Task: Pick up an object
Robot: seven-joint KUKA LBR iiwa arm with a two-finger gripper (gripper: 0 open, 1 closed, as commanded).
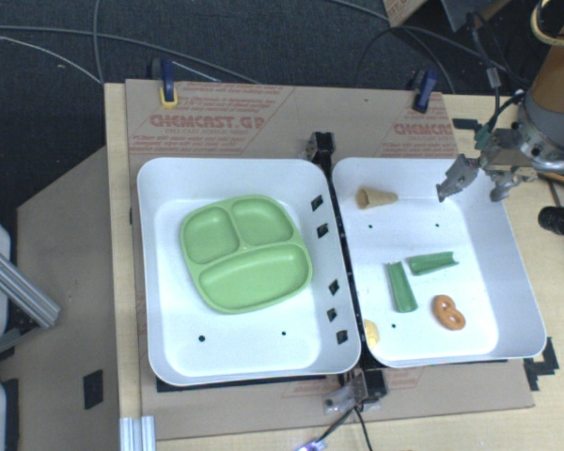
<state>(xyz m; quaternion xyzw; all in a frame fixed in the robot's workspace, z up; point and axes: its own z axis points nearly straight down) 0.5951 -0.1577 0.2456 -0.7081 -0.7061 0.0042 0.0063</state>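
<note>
The right bin (508, 252) holds a tan cone-shaped piece (376, 197) near its back left. Two green sticks lie in its middle, one upright (400, 286) and one lying across (432, 263). An orange pretzel (448, 312) sits to their right, and a small yellow piece (369, 330) rests at the front left corner. My gripper (477, 184) hangs over the bin's back right part, open, with nothing between its fingers. It is well apart from all the pieces.
The left bin (160, 280) holds a green divided plate (246, 252). A black divider with clips (331, 242) runs between the bins. Blue clamps (168, 81) hold the cardboard base at the back. Cables cross the dark floor behind.
</note>
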